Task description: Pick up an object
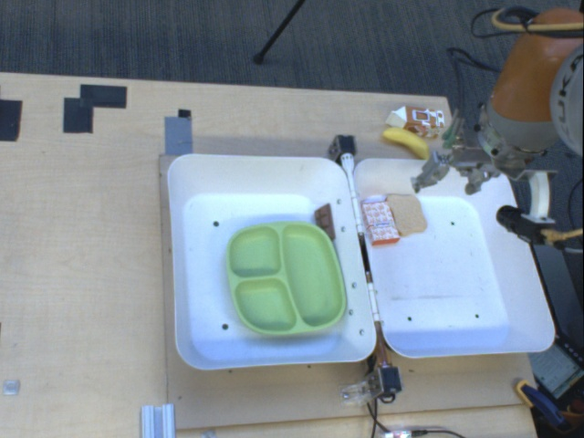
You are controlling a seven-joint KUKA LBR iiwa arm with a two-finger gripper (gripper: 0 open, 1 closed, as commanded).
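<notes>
Two bins [182,272] lie under me, and I hang above the far right corner of the right one, my gripper [449,179] open, its two fingers spread fairly wide with nothing between them. I judge this to be the approach step: nothing is grasped yet, and I am well above the bin floor. Nearest to me, down and to my left, a tan flat slab [408,213] lies on the white floor, touching a small red-and-white printed packet [379,221] that sits against the divider between the bins. The slab looks thin, matte and roughly square, like a slice of bread; the packet looks flat and glossy. Both lie low, so the next move, as I see it, calls for shifting left and toward the near side, then dropping until my fingertips straddle an edge. Farther left, in the other bin, rests a green divided plate [286,279] with a small brown piece [323,216] beside its far rim. Behind me, outside the bin, a banana [404,140] lies on the bench.
</notes>
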